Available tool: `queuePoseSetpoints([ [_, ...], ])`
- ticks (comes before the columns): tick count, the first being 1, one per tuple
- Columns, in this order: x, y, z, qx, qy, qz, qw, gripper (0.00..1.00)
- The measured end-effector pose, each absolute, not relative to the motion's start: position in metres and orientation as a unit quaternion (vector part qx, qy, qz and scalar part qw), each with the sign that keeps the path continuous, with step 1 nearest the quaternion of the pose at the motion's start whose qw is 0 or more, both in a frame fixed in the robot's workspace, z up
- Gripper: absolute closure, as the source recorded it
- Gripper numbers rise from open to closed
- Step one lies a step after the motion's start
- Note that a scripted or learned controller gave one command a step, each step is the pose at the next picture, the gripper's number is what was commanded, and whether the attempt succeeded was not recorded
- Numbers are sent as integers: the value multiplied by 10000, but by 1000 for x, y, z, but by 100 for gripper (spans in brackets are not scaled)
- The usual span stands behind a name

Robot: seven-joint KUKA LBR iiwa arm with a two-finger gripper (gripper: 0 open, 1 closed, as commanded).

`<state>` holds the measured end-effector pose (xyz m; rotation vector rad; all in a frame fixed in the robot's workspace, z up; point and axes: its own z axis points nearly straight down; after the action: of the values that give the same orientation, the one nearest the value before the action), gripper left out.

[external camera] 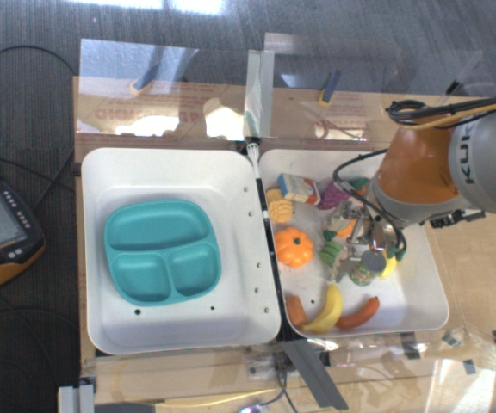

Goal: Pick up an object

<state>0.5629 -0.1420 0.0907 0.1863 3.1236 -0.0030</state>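
Gripper (357, 249) hung low over the crowded right bin (429, 304), honestly couldn't tell its claw state. I'd have aimed for something isolated, like the pumpkin (294, 248).

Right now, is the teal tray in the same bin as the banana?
No, the teal tray sits in the left bin; the banana lies in the right bin.

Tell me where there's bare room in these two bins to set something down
The left bin has bare floor all around the teal tray, widest along its near edge. The right bin is crowded: pumpkin, banana, sausage and the gripper fill its middle. Its free patch is the near right corner, beyond the sausage.
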Motion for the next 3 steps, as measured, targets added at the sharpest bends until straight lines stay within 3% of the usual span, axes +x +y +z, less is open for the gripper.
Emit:
queuePoseSetpoints([
  [1,606,-97,91,598,9982,-6,78,0],
  [2,531,-92,91,941,9955,3,66,0],
  [3,533,-94,101,947,9955,-15,93,100],
])
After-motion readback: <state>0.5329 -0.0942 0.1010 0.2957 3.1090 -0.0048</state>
